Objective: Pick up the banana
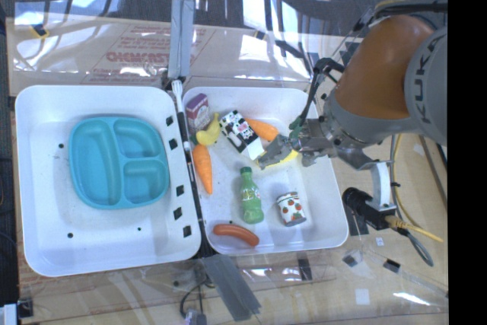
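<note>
The banana (289, 157) is a yellow piece in the right bin (323, 236), near its right wall, and most of it is hidden under my gripper (272, 154). The gripper hangs low in the bin, right over the banana's left part and touching or almost touching it. Just right of it comes the grey wrist, then the arm with its orange band (380, 65). I cannot make out whether the banana is held.
The right bin also holds a black-and-white carton (238, 130), an orange carrot (264, 130), a second carrot (202, 167), a yellow toy (207, 135), a purple box (198, 110), a green bottle (249, 195), a small can (291, 209) and a sausage (235, 234). A blue divided plate (119, 161) lies in the left bin (30, 240).
</note>
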Robot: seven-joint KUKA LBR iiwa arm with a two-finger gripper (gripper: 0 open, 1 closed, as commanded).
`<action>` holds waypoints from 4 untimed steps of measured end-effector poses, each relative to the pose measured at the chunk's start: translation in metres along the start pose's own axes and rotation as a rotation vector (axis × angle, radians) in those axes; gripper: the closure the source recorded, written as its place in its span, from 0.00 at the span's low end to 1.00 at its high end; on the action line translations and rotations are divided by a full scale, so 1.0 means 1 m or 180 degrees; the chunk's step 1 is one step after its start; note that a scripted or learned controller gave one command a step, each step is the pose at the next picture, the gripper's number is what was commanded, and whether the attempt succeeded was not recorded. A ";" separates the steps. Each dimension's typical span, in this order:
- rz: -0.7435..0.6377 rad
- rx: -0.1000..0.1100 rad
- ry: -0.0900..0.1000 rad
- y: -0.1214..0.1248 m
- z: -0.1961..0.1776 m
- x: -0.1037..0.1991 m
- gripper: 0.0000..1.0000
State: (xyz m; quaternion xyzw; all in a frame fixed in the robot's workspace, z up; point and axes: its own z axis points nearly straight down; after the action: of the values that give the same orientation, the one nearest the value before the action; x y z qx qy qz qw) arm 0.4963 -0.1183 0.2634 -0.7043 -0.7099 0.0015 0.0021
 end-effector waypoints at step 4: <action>0.0110 -0.0006 -0.0001 0.062 0.119 -0.044 1.00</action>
State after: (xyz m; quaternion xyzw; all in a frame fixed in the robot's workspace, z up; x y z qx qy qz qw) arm 0.5576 -0.1619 0.1442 -0.7164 -0.6977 0.0009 0.0014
